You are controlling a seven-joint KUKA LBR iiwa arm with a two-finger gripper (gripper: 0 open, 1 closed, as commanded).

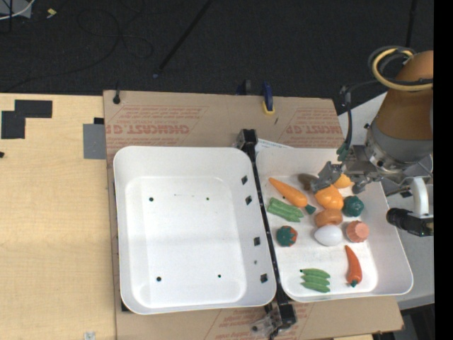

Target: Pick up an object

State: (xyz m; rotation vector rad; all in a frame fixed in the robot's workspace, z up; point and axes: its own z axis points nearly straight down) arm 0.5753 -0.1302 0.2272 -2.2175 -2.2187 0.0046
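Note:
Toy foods lie in the right white bin (396,275). My gripper (331,176) hangs low over the bin's far middle, just above an orange-yellow pepper (329,197) and beside a small yellow piece (344,182). A carrot (287,191) and green beans (283,209) lie to its left. A dark green round piece (353,206), a white egg (328,235), a salmon-coloured piece (357,231) and a red piece with a green top (286,236) lie nearer the front. I see nothing lifted off the bin floor.
The left white bin (131,190) stands beside the right one, with a black clip rail (256,211) between them. A red chili (352,264) and green pea pods (315,280) lie near the right bin's front. The arm's orange wrist (407,105) rises at the right.

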